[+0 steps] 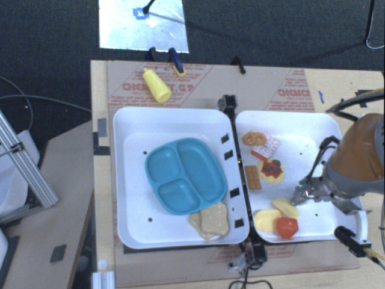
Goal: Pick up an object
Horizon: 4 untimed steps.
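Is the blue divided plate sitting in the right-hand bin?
No, the blue divided plate lies in the left bin, while the right bin holds the small food items such as the red tomato.

In the right bin (325, 124), open white floor is seen along the far edge and in the middle. The near-left corner is crowded by a red tomato (287, 226) and yellow pieces (267, 219), and the left edge by snacks (263, 155). In the left bin (129, 161), the middle is blocked by a blue plate (185, 174); room is left along its left edge.
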Each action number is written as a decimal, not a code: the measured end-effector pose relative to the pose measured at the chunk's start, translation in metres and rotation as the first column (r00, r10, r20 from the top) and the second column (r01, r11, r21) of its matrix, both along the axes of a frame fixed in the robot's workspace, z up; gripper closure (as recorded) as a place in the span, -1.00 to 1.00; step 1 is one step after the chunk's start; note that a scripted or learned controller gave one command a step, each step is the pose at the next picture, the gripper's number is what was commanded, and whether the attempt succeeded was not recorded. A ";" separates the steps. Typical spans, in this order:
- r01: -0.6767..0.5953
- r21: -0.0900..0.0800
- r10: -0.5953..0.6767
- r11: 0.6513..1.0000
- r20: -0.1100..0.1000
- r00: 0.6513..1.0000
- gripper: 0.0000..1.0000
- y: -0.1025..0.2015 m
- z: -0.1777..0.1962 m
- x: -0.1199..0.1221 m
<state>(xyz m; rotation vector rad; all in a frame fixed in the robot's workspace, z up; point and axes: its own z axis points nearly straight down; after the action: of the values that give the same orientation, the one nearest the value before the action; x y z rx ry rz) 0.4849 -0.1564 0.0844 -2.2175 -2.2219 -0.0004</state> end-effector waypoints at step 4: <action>-0.005 -0.002 0.005 1.000 0.005 1.000 1.00 -0.021 -0.001 0.047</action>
<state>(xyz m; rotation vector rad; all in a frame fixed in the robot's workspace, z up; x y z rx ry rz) 0.5317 -0.1772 0.0837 -2.2156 -2.2305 -0.0029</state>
